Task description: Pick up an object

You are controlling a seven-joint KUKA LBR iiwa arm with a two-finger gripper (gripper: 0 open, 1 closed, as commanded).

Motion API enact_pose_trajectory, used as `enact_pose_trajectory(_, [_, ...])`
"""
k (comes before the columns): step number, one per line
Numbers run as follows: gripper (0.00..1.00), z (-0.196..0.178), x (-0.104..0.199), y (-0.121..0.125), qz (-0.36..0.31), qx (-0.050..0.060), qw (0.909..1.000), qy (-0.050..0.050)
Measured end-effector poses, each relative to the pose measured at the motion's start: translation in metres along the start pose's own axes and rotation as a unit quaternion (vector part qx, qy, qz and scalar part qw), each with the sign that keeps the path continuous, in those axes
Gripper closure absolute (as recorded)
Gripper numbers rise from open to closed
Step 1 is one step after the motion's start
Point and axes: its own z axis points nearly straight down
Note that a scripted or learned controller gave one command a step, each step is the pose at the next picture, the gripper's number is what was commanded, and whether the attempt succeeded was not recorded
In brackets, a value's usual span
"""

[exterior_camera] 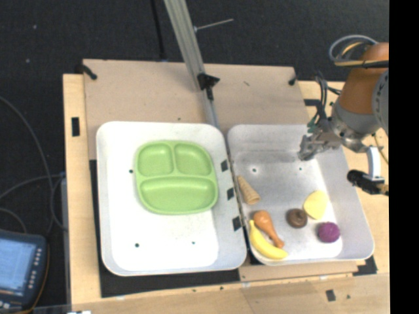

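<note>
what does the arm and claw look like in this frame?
Grey KUKA arm with a wide orange band above the wrist. Light-coloured cable loops arch over the top, dark cables run down its side. Small, dark grey metallic claw; a black fitting juts beneath the arm.

— What did the bench look like?
— A tan wooden top with a paler board across its back part.
— And what sat on it?
— Two shallow white bins, touching side by side: the left bin and the right bin. A dark mat showed beneath the left bin's front edge.
</note>
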Motion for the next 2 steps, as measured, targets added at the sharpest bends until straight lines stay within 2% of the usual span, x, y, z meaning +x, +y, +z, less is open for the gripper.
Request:
enact_pose_trajectory(1, [1.00, -0.065, -0.004, 0.005, -0.002, -0.002, 1.0000, 0.001])
enact_pose_trajectory(2, [1.00, -0.097, -0.006, 0.007, -0.002, -0.001, 1.0000, 0.001])
